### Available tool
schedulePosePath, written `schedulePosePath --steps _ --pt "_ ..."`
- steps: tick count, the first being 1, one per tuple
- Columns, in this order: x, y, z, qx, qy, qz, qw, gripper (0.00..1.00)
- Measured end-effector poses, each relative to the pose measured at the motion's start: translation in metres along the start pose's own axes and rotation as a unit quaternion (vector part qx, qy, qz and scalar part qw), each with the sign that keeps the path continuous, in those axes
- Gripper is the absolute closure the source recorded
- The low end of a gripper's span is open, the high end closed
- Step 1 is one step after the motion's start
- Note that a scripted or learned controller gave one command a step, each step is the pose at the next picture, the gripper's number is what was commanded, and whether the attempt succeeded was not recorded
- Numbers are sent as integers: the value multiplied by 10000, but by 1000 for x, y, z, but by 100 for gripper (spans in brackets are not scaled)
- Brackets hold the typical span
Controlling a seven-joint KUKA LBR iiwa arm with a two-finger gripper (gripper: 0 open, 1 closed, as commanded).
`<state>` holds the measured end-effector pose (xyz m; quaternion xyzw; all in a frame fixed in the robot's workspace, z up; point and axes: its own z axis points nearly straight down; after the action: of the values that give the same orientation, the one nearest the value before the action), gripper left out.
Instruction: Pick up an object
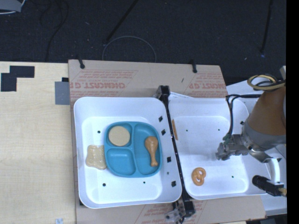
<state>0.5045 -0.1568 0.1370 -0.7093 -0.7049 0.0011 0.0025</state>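
Observation:
A small tan pretzel (199, 176) lies on the floor of the right bin (205, 125), near its front edge. My gripper (224, 152) hangs over the right side of that bin, up and to the right of the pretzel and apart from it. The left bin (88, 120) holds a blue divided tray (122, 164). On the tray lie a round tan cookie (118, 135) and a drumstick (152, 149). A pale slice of toast (96, 157) rests against the tray's left edge.
A black hinge bar (171, 143) runs between the two bins. Brown cardboard (140, 78) lies under the bins. Cables (261, 81) loop at the right, above the arm (268, 118). A wooden benchtop (32, 148) extends to the left.

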Motion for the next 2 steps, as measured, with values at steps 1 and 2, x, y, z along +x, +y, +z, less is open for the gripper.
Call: schedulePosePath --steps 1,2 --pt "6 -8 -54 -29 -8 -37 10000 100" --pt "5 -8 -90 -31 -11 -34 10000 100"
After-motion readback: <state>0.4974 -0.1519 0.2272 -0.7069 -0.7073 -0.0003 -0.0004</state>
